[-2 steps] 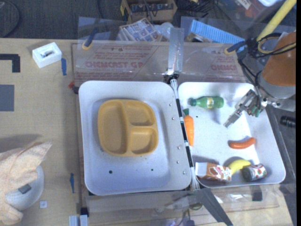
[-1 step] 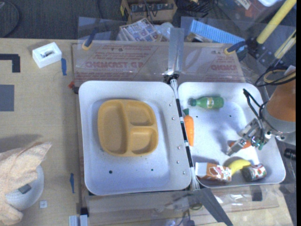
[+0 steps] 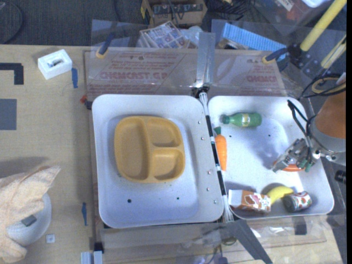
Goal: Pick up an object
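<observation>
Two-finger gripper low at 3 o'clock in the right white bin; cannot tell finger state. Green plastic bottle at 11 o'clock of it, yellow banana at 6.

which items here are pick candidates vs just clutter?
Job:
gripper, low in the right bin
green bottle
carrot
banana
can
carton

Lying about:
yellow divided tray in the left bin
white box on the bench
cloth
</observation>
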Controlling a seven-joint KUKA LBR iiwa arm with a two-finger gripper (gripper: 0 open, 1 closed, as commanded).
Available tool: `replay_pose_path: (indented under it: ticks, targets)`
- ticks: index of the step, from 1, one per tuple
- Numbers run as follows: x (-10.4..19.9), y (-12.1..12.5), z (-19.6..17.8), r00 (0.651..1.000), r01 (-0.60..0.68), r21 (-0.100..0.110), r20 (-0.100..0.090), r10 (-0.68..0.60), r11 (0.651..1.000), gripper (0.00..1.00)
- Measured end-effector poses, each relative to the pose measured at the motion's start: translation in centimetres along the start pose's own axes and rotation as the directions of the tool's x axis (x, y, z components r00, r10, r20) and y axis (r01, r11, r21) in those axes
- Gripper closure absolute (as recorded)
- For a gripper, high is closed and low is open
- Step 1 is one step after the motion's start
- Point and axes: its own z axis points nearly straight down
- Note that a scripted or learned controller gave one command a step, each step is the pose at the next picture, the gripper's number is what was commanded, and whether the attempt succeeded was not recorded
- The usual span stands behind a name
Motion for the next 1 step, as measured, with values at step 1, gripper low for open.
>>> replay_pose_path:
  ticks: [1]
  targets:
    - [1.44, 3.27, -9.59, 0.999, 0.037, 0.006, -0.01, -0.037, 0.999, 1.0]
